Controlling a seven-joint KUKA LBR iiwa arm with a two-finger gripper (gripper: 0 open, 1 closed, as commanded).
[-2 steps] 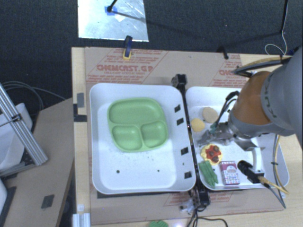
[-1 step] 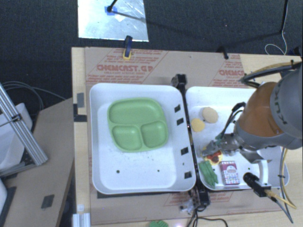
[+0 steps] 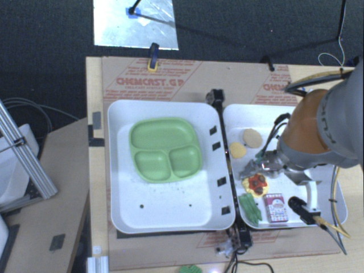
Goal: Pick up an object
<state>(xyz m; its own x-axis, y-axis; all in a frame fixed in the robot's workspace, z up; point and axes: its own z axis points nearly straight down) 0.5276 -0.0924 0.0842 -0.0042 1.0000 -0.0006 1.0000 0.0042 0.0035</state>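
Right of centre in the frame, the gripper [image 3: 257,168] hangs low over the right bin [image 3: 259,116], at the end of the grey arm [image 3: 335,124] that comes in from the right edge. Whether it is open or closed cannot be told from this slant, and nothing can be seen gripped in it. Just below it in the picture lies a red-and-yellow object [image 3: 255,184], so close that the two look near touching, though contact cannot be confirmed. The right bin holds five loose things in all: that one red-and-yellow object, one green leafy piece [image 3: 250,208] below it near the bin's lower edge, one small red box [image 3: 276,208] just to the right of the green piece, and two pale rounds up and to the left of the gripper – a tan round [image 3: 252,137] and a yellower round [image 3: 238,150] beside it, nearer the wall between the bins. The left bin [image 3: 122,209] holds one thing – a green tray [image 3: 165,149] with three compartments, one wide across the top and two smaller beneath, lying flat in the bin's upper middle.
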